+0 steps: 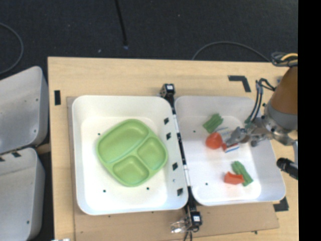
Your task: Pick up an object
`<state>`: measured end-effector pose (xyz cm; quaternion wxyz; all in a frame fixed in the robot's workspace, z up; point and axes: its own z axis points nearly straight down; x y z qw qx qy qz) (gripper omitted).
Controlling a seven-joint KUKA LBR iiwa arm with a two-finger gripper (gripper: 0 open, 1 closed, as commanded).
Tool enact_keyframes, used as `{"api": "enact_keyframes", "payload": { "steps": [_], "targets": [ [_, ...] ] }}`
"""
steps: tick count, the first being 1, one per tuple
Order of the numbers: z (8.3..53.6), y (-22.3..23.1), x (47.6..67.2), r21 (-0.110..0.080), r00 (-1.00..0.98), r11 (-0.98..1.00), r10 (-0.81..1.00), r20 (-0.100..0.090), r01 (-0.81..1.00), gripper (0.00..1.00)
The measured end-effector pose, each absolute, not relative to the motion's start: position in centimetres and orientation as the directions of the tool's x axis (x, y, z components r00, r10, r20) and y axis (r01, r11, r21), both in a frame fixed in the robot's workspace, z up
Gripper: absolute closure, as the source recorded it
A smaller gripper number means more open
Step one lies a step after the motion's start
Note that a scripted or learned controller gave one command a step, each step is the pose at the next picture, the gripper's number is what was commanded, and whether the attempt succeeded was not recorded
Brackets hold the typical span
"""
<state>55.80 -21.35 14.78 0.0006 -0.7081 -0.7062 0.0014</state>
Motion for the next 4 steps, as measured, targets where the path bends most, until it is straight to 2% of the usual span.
{"api": "enact_keyframes", "payload": {
  "steps": [1,2,3,4],
  "targets": [
    [16.2,-21.5,56.0,0.005,0.005,-0.005,1.000,-0.004,1.000,1.00],
    [20.7,-22.2,55.6,0.005,0.008,-0.008,1.000,-0.003,1.000,1.00],
    [21.3,-22.3,55.7,0.003,0.008,-0.008,1.000,-0.002,1.000,1.00],
    [21.8,-18.1,55.1,0.001,-0.005,0.005,1.000,0.000,1.000,1.00]
  ]
}}
